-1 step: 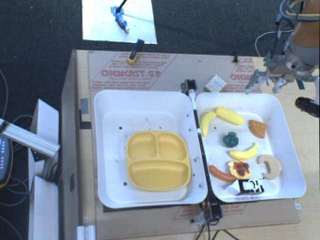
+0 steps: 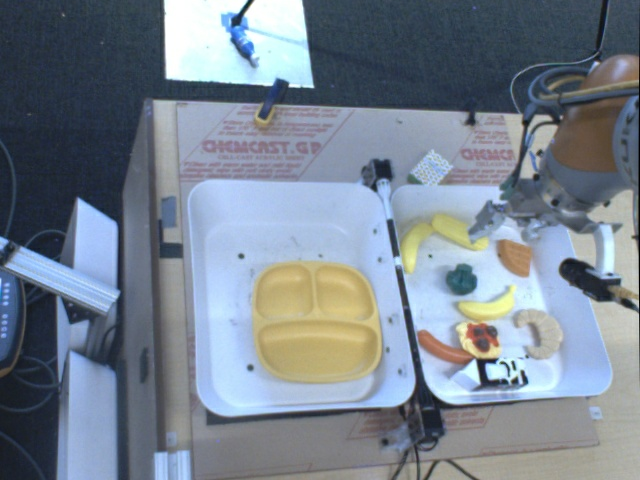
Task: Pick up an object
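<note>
Gripper (image 2: 497, 220) sits low over the far part of the right bin (image 2: 596, 366), arm coming in from the right. Can't tell if it's released or clenched (fingers blur into the wrist hardware), and nothing is visibly between them.

Closest item: a yellow banana piece (image 2: 456, 231) just left of the gripper, touching or nearly touching the tip. A second curved banana (image 2: 413, 244) lies further left by the bin divider. Orange wedge (image 2: 516, 257) just below the gripper. Dark green piece (image 2: 461, 279) below and slightly left. Further below: another banana (image 2: 488, 306), a croissant (image 2: 540, 332), a red sausage (image 2: 440, 346), a pizza slice (image 2: 482, 339).

Left bin (image 2: 225, 228) is well to the left, holding a yellow divided plate (image 2: 316, 321).
</note>
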Motion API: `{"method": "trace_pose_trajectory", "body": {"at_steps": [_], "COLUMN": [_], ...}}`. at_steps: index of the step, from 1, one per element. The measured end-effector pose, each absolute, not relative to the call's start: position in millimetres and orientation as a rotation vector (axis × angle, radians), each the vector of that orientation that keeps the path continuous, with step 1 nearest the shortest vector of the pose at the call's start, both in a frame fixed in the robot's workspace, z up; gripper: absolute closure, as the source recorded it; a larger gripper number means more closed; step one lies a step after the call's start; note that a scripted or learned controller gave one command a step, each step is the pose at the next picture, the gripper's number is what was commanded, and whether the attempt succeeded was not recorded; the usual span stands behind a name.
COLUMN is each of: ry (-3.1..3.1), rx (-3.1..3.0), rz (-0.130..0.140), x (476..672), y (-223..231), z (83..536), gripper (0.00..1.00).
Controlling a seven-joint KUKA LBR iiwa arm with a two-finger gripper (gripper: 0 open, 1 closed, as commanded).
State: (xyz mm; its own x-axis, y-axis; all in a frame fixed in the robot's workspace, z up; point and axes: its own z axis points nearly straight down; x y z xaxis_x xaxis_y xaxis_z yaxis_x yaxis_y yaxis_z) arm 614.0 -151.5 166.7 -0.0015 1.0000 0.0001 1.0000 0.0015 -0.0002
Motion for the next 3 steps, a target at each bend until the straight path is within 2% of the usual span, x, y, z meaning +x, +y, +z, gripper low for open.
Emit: {"method": "trace_pose_trajectory", "body": {"at_steps": [1,2,3], "ry": [-2.222,-2.225,-2.227], "rx": [-2.219,-2.22,-2.218], "rz": [0.0,-0.003,-0.005], "x": [573.2,574.3,589.8], "y": [-113.4,-113.9,-17.4], "z": [88.7,99.7,185.1], "gripper": [0.0,1.0,1.0]}}
